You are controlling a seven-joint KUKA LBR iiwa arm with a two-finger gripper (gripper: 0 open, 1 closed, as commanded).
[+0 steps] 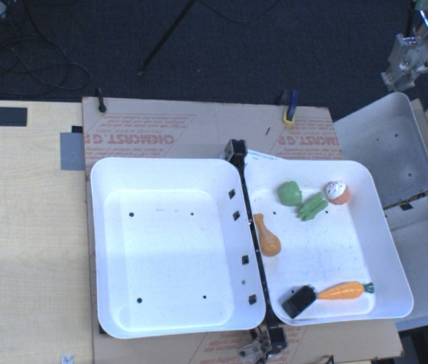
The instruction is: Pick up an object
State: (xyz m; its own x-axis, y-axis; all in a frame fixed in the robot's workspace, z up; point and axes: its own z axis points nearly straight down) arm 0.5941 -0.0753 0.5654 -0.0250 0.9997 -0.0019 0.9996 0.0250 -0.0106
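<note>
The right bin point(391, 243) holds several small objects. A green rounded piece point(290, 193) and a green elongated piece point(313, 206) lie near its far side, with an orange and white ball point(337, 192) beside them. A tan-orange gourd shape point(267, 239) rests against the divider. Near the front lie an orange carrot point(343, 290) and a black block point(299, 302). My gripper point(409, 61) hangs at the top right of the view, high and well away from both bins, partly cut off by the frame edge.
The left bin point(100, 249) sits beside the right one, joined by a black divider strip point(246, 226). Both rest on a cardboard sheet point(168, 131). A grey metal plate point(385, 146) stands to the right of the bins. Cables lie on the dark floor behind.
</note>
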